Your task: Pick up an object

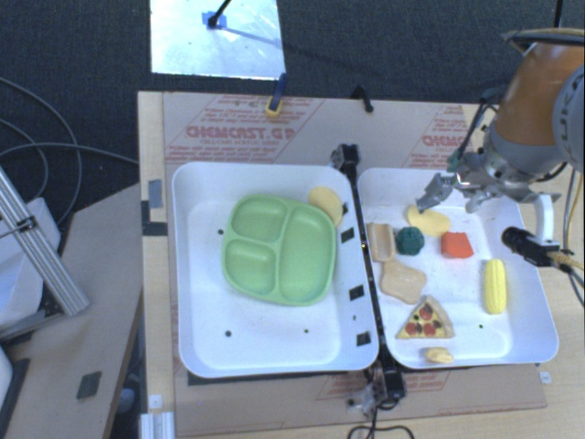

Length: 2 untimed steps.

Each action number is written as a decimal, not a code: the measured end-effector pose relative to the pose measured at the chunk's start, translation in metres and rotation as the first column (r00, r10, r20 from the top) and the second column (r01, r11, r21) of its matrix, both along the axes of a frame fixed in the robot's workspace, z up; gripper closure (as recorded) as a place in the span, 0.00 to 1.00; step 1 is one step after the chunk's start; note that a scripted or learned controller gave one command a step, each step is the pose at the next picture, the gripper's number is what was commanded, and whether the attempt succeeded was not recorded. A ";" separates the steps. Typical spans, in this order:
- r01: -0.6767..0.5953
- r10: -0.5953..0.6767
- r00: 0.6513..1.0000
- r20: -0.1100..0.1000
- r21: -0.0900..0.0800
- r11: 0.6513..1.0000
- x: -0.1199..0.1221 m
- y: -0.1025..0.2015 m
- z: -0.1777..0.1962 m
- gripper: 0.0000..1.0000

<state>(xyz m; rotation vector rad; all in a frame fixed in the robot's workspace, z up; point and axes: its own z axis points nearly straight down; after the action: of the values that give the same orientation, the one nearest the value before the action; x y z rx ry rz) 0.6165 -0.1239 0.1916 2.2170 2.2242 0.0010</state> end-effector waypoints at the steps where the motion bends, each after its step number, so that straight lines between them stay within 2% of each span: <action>1: 0.003 -0.003 1.000 -0.006 0.002 1.000 -0.049 0.033 -0.111 0.00; 2: 0.003 -0.003 1.000 -0.001 0.000 1.000 -0.105 0.118 -0.032 0.00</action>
<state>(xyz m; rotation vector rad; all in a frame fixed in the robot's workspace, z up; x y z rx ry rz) 0.5111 -0.0062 0.1598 2.2214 2.2210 0.0003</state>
